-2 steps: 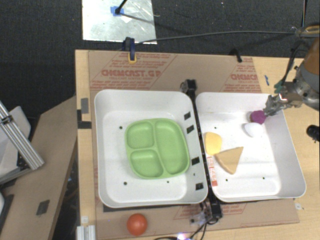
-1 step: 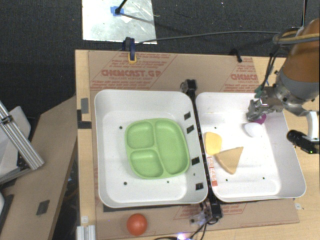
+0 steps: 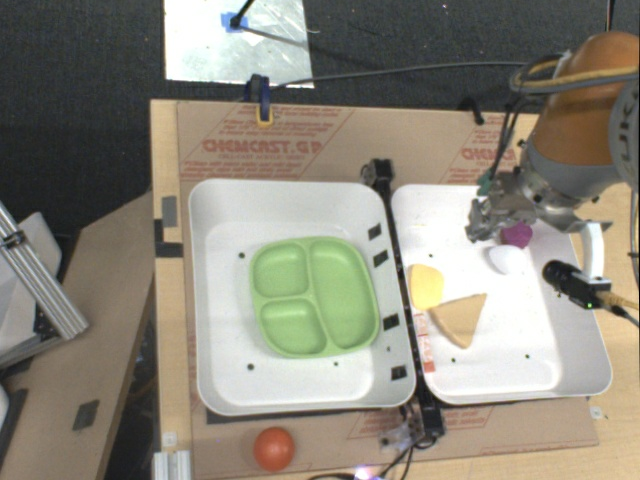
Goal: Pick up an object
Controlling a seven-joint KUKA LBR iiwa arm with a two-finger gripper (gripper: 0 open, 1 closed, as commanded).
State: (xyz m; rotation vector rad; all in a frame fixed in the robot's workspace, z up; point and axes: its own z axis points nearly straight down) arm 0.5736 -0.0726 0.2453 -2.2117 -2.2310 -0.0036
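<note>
Objects for picking lie in the right bin (image 3: 560,368): a purple piece (image 3: 518,235) near the far side, a white rounded piece (image 3: 507,259) just in front of it, a yellow piece (image 3: 425,286) close to the divider, and a tan wedge (image 3: 459,318) touching or nearly touching the yellow one toward the near side. They are scattered loosely across the floor of the bin, which looks like a deliberate spread, so that a descending claw has room around each one.

The claw (image 3: 487,220) hangs low over the far part of the right bin, just beside the purple piece and near the white one. That placement suggests one of these two is the target. Whether the claw is released or clenched I cannot tell, since its tip reads as a dark grey cluster from this angle, and nothing can be seen held in it.

The left bin (image 3: 215,298) holds a green divided tray (image 3: 315,296), lying flat in the middle, probably as a drop spot or simply another candidate. An orange ball (image 3: 274,448) sits on the table (image 3: 175,218) in front of the bins, outside the working area.

The pick appears not yet done: all four pieces rest on the bin floor.
</note>
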